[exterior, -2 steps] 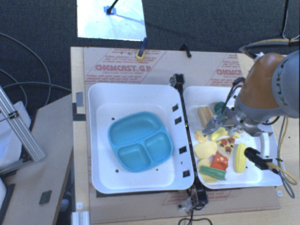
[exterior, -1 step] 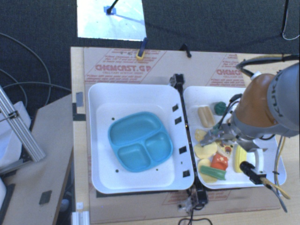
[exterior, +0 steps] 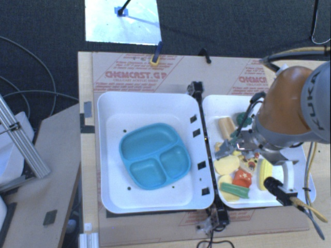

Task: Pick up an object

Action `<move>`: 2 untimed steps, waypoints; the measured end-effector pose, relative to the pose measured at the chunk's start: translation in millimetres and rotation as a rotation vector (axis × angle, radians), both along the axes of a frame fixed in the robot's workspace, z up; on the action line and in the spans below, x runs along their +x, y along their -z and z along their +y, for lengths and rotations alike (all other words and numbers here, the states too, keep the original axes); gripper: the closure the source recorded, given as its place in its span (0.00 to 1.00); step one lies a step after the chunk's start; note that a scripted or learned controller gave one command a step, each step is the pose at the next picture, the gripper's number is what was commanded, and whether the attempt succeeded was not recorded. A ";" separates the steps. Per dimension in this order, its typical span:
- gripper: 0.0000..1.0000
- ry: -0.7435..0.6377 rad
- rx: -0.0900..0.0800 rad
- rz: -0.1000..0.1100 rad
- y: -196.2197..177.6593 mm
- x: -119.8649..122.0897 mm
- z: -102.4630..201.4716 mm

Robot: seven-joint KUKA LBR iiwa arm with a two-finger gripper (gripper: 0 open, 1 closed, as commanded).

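Robotics lab. Bench (exterior: 88, 138) topped with printed cardboard (exterior: 137, 74), two white bins (exterior: 108, 138), industrial arm (exterior: 292, 105), loose cables (exterior: 31, 66) on dark carpet, aluminium framing (exterior: 20, 141) at left.

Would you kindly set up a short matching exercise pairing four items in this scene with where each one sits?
Things:
1. blue divided tray
2. green toy
3. tan block
4. silver sheet

Places:
A. near front edge of the right bin
B. on the dark floor beyond the bench
C. middle of the left bin
D. far part of the right bin

Pairs: 1-C, 2-A, 3-D, 4-B
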State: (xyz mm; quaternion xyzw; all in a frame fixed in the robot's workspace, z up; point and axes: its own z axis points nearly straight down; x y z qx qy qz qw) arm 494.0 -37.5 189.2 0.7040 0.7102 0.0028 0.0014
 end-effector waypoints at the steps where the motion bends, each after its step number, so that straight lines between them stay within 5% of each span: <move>1: 0.00 0.003 -0.001 0.005 5.1 -6.9 12.0; 2: 0.00 0.000 -0.001 0.000 -42.8 -6.1 64.6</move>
